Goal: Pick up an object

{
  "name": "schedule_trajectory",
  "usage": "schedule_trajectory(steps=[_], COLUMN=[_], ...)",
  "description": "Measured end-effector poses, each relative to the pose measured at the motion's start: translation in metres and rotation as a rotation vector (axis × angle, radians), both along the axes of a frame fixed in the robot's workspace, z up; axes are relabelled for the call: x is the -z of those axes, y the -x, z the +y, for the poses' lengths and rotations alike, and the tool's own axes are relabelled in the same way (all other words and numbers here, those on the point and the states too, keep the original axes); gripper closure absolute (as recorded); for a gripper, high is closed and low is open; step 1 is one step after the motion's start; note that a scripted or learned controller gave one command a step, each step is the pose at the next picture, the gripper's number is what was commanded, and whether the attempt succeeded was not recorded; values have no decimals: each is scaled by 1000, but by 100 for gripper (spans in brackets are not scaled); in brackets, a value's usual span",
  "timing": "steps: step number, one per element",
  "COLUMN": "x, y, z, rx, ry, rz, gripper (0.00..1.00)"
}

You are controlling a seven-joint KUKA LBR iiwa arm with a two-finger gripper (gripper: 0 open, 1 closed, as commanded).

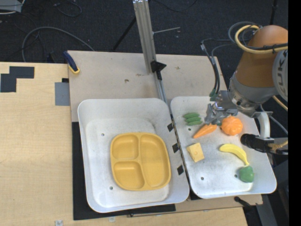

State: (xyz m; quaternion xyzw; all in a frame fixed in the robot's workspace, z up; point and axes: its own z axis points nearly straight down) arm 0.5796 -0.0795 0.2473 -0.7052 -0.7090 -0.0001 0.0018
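Green and rounded, a small toy vegetable [245, 173] lay nearest in the right bin [221, 185]. Beyond it lay a banana [233, 151] and a cheese wedge [195, 152]. Farther back, the carrot [205, 131] lay just beside an orange [231, 125], with green pods [192, 118] near it. The hand [217, 113] hung directly over the carrot's thick end; whether it was apart or together could not be told. The carrot appeared light, rigid and smooth; a grip across its thick end was judged best.

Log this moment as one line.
arm: over right bin | hand: above carrot | nothing visibly held | nearby: orange, banana | yellow plate: left bin
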Motion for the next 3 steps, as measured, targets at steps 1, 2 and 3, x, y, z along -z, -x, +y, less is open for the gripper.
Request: schedule_trajectory(steps=[1,2,3], x=[-3,0,1], y=[-10,-7,-2], z=[47,92,143], rx=[0,1,0], ry=[1,1,1], rz=[-1,1,2], gripper=[100,100,100])
